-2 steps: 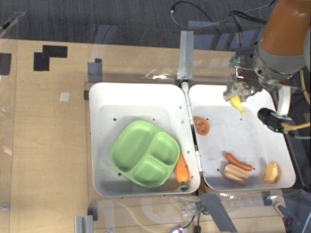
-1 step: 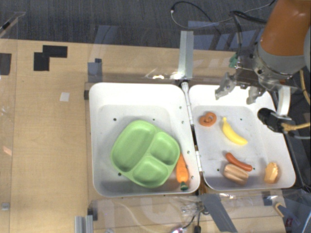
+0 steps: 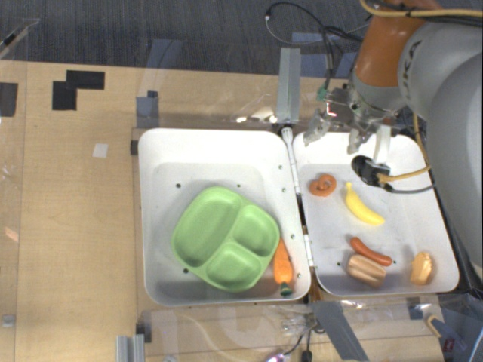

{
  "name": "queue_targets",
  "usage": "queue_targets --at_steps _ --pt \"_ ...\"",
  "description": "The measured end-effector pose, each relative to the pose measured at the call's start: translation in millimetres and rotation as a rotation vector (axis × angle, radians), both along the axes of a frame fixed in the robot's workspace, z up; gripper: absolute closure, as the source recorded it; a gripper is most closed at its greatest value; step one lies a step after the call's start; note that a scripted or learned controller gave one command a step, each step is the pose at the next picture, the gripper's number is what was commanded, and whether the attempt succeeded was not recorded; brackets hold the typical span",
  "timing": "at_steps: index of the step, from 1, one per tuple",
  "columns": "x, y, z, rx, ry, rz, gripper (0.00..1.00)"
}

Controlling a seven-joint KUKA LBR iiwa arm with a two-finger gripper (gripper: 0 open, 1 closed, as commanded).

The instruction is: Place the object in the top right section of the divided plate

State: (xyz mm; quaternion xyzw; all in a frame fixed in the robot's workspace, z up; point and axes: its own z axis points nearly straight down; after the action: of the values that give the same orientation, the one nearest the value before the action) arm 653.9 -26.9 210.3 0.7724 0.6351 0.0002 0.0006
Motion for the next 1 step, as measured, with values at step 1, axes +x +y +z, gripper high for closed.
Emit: queue_targets --at_steps 1 --pt "15.5 2.8 -24.8 0.001 -0.002 -0.215 0.00"
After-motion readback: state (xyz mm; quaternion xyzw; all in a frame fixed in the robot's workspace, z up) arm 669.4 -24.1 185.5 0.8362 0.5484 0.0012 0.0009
